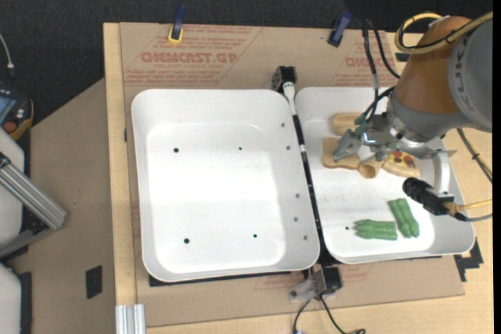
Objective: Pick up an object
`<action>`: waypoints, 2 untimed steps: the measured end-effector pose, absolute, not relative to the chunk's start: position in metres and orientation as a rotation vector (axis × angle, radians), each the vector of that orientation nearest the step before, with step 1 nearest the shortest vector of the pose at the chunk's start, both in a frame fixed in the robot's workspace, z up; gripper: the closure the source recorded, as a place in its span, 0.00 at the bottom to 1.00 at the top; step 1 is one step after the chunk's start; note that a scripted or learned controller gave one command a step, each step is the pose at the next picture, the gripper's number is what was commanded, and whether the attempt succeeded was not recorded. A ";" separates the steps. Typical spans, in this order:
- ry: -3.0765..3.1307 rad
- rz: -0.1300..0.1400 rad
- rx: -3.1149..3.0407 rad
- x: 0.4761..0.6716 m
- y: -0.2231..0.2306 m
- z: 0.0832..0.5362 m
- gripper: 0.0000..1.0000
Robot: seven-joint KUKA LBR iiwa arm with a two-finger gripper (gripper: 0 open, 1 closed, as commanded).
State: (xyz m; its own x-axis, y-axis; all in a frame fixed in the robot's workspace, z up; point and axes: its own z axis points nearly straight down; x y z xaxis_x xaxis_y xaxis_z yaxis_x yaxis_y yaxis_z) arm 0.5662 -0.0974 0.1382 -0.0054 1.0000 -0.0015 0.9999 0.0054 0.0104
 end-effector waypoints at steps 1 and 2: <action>2.221 -0.001 2.226 0.537 -0.101 0.083 0.00; 2.215 0.019 2.207 0.531 -0.081 0.285 0.00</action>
State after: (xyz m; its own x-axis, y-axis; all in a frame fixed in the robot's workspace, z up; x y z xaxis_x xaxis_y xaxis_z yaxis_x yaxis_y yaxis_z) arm 0.5313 -0.0815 0.2846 -0.0037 1.0000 -0.0020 0.9998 0.0037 0.0191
